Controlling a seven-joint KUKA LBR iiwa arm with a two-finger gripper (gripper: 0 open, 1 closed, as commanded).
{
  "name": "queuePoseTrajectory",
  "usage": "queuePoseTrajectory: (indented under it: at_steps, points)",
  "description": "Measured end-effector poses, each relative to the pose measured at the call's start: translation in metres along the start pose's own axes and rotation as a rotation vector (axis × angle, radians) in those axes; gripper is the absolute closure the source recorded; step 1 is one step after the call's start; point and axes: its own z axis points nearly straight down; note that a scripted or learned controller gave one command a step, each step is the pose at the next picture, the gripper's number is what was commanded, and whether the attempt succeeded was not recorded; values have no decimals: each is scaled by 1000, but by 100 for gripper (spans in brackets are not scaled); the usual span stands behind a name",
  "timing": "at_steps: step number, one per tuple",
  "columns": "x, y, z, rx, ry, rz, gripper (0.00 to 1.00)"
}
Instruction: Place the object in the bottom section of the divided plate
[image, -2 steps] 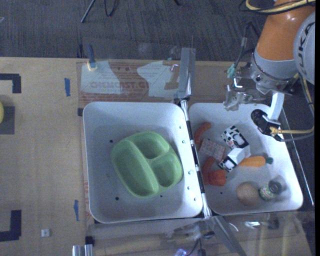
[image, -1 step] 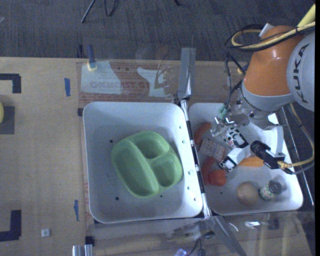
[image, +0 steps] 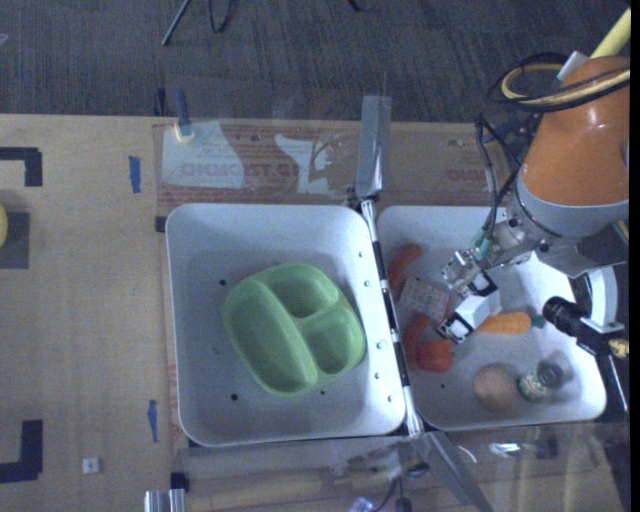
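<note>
End effector (image: 466, 298) sits low over the right bin (image: 590, 405), among the loose items. The arm (image: 575, 135) reaches in from the right, so its wrist covers the bin's upper part. Can't tell how far it's open, or whether it has anything: no item visibly between the tips.

Candidates are all in the right bin: carrot (image: 505, 323) just beside the end effector, red piece (image: 432, 354) just below it, another red piece (image: 404, 264) up by the divider, a patterned card (image: 423, 296) between them, a brown ball (image: 493, 386) and a small jar (image: 540, 382) near the bottom wall. Which one is the pick target: unclear.

Plate (image: 292, 327) is green, centred in the left bin (image: 190, 250), lying flat and rotated, well apart from the end effector. My read: pick stage, nothing transferred yet. The transfer has to clear the wall between bins.
</note>
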Motion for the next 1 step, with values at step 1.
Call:
queuePoseTrajectory:
  at_steps: [1]
  points:
    - [1, -60, 83, 0, 0, 150, 100]
